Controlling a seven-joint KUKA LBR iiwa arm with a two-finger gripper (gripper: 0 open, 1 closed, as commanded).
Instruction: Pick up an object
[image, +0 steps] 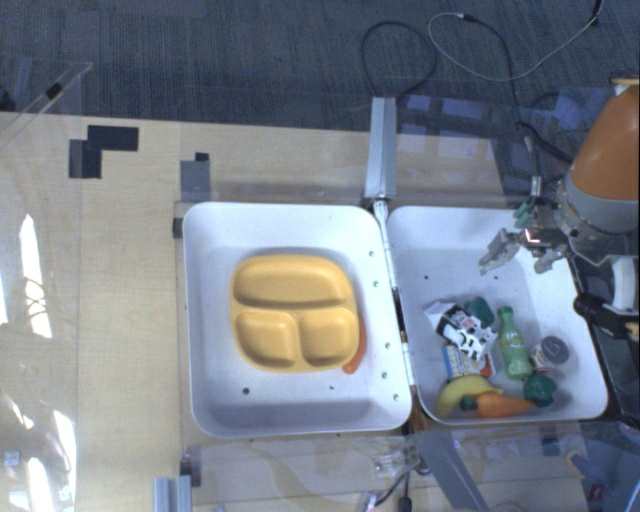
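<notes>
Green bottle looks light, rigid, slick; I'd pinch it mid-body across the width. Gripper fingers spread, holding nothing, above right bin.

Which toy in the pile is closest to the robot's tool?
The green bottle. It lies at the top of the pile in the right bin, below the tool. The banana and carrot sit at the bin's near edge, farther away.

two white bins, one yellow tray, one banana, one carrot, one green bottle
</notes>
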